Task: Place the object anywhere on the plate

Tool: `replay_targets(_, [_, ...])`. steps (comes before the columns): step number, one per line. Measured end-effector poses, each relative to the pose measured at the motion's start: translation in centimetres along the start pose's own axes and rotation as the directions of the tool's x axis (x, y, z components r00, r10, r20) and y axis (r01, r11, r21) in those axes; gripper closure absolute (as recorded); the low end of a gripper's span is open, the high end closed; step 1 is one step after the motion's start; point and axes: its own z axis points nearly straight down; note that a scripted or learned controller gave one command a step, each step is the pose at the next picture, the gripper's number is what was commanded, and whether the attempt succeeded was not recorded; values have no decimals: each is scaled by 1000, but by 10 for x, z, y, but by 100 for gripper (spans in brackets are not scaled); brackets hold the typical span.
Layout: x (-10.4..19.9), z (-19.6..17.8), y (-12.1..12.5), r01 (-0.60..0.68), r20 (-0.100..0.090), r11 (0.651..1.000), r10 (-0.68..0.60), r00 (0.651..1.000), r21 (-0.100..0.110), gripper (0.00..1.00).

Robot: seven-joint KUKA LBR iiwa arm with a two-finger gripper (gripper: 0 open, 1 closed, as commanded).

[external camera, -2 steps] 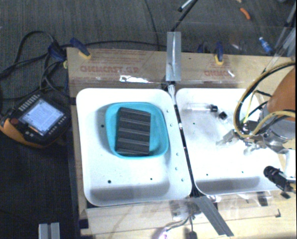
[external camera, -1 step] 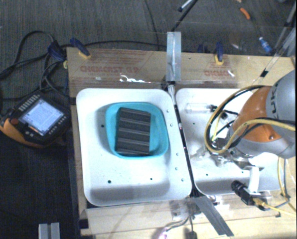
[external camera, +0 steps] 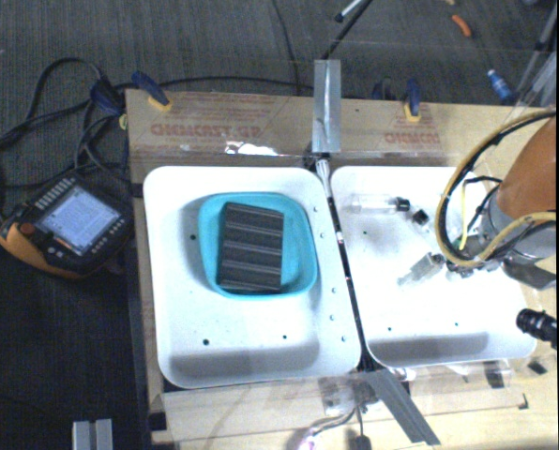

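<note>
Pincer sits low over the right bin, near that bin's middle, a pale, partly see-through shape at the end of the arm, which enters over the desk's right edge with yellow and black cables looped beside its orange band; whether it is spread or pressed together cannot be told, and nothing can be made out in its grip. Toward the far edge of the same bin, just beyond the pincer, lies a clear syringe-like item with a dark tip. Across the rims where the two bins meet, well apart from the pincer, the left bin holds a turquoise plate in its far half. On that plate rests the object, a dark grey ribbed block lying flat, covering most of the plate's middle. Wooden desk shows along the far edge behind both bins, with blue clamps near its far corners.
</note>
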Motion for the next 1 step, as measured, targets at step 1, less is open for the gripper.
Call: replay_targets(1, [-61, -67, 0, -47, 4, 999, 47, 999, -1, 0])
